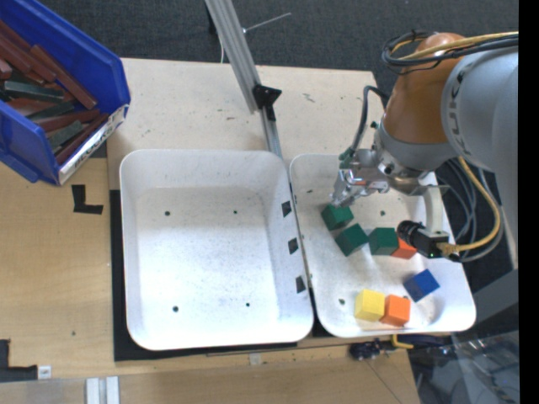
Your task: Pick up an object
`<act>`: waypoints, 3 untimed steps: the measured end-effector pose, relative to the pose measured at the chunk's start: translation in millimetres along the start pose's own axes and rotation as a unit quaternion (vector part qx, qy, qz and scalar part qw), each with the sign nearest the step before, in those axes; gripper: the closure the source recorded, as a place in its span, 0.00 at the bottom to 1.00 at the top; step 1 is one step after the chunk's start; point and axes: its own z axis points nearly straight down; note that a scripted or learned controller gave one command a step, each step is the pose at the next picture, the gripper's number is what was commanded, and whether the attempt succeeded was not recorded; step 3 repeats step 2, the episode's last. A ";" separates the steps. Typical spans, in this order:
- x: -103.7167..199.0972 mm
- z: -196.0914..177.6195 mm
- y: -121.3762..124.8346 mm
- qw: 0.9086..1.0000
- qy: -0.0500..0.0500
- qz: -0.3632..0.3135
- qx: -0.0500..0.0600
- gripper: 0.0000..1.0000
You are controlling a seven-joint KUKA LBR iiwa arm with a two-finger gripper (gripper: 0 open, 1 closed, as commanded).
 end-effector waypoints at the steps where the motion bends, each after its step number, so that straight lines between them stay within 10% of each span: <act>1: 58.2 5.2 18.7 1.000 0.000 -0.001 0.000 1.00; 3: 105.9 -6.3 32.6 1.000 0.000 0.000 0.000 1.00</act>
